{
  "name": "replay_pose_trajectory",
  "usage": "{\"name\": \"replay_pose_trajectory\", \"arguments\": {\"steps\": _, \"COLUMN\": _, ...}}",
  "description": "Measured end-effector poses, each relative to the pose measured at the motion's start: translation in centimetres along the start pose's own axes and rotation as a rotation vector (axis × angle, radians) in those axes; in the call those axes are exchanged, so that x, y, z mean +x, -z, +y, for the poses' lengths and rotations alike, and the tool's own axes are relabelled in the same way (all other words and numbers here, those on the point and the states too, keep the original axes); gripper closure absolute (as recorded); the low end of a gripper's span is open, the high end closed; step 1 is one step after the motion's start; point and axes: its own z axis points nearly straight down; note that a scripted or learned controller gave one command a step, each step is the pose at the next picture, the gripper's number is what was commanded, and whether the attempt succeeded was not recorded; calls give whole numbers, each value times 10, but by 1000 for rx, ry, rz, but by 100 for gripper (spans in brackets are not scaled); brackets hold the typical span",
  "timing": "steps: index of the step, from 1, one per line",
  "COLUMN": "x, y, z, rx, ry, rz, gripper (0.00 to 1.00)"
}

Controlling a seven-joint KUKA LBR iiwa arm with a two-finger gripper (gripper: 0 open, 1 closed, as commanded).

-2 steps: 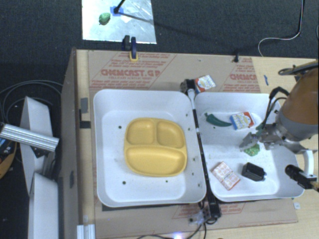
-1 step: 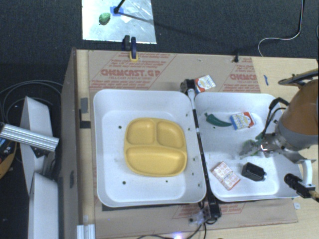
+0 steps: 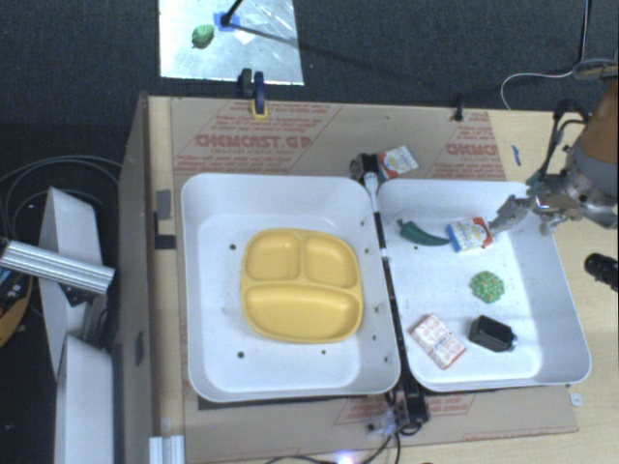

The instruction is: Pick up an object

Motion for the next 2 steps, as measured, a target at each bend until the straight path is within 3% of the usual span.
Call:
{"name": "replay_pose_trajectory", "arguments": {"steps": 1, "x": 26, "y": -91, "z": -50, "rx": 6, "ry": -2, "rz": 3, "gripper": 0}}
{"name": "replay_pose_trajectory", "arguments": {"steps": 2, "x": 25, "y": -80, "z": -49, "rx": 2, "ry": -1, "rz": 1, "gripper": 100}}
